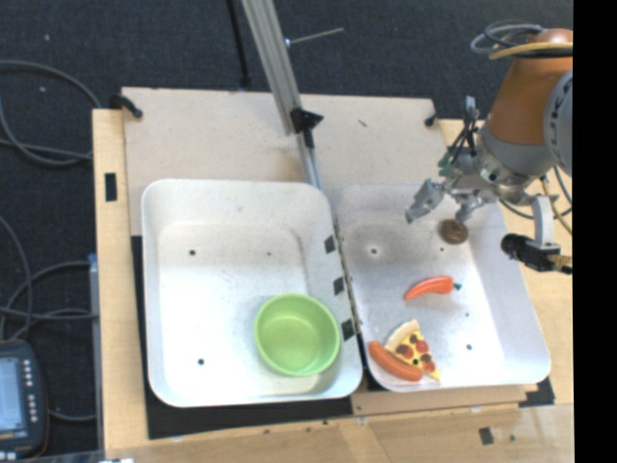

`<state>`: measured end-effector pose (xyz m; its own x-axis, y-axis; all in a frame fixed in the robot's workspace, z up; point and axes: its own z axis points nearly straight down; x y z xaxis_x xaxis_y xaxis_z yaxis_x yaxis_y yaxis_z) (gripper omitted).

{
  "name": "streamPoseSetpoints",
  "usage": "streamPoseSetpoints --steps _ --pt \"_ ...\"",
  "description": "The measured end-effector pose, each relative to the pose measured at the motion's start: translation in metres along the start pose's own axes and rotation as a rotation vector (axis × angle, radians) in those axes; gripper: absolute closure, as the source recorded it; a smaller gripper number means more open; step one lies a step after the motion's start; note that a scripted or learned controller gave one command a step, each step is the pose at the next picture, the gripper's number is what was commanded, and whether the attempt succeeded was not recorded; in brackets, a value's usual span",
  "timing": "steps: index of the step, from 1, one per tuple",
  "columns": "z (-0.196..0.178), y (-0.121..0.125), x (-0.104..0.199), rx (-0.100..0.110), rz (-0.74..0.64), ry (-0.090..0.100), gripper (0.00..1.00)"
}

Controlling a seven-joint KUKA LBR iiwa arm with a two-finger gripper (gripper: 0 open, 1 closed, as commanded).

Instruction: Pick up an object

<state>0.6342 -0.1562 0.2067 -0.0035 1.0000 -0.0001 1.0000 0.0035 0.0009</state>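
The arm reaches in over the right bin (501, 287), its claw (445, 201) hanging above the bin's far end with the 2 fingers spread apart and nothing between them. Just below and beside the fingertips sits a small brown round object (454, 230), resting on the bin floor; from this slant it looks near the claw but not touched. To my eye that is the natural target. To do this well, I'd want the claw centred squarely over the brown piece before it descends, fingers straddling it evenly, since a small rounded thing will likely squirt sideways if only 1 finger meets it first. Going down until the tips nearly reach the floor, then closing gently, seems the safest course. Nearer the front of the same bin lie an orange chili pepper (429, 286), a pizza slice (411, 345) and a hot dog (393, 362), well apart from the claw. A green bowl (297, 333) sits in the left bin (193, 258).
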Motion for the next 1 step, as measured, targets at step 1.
streamPoseSetpoints --steps 1 --pt "0.0 0.0 -0.0001 0.0 -0.001 -0.001 0.0"
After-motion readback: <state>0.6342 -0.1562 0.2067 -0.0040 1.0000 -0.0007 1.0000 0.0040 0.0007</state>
